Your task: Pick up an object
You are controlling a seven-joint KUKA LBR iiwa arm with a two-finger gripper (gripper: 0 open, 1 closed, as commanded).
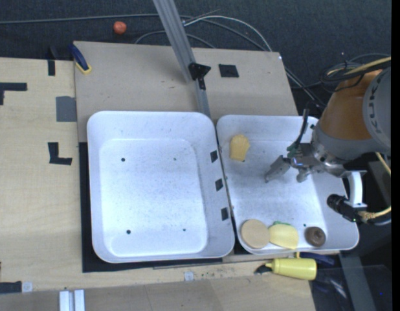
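Observation:
My gripper (285, 174) hangs over the middle of the right bin (329, 203), its two fingers spread apart with bare white floor between them. It is open and holds nothing. A pale yellow block (239, 148) lies to its upper left, near the bin's far left corner. Along the near rim sit a tan round disc (255, 233), a yellow-green lump (284, 236) touching it, and a small brown round piece (315, 236). The gripper stands well apart from all of them.
The left bin (151, 186) adjoins the right one. A yellow cylinder (294, 267) lies on the bench just outside the right bin's near rim. A grey metal post (180, 34) slants up from behind the bins. Cables trail at the back right.

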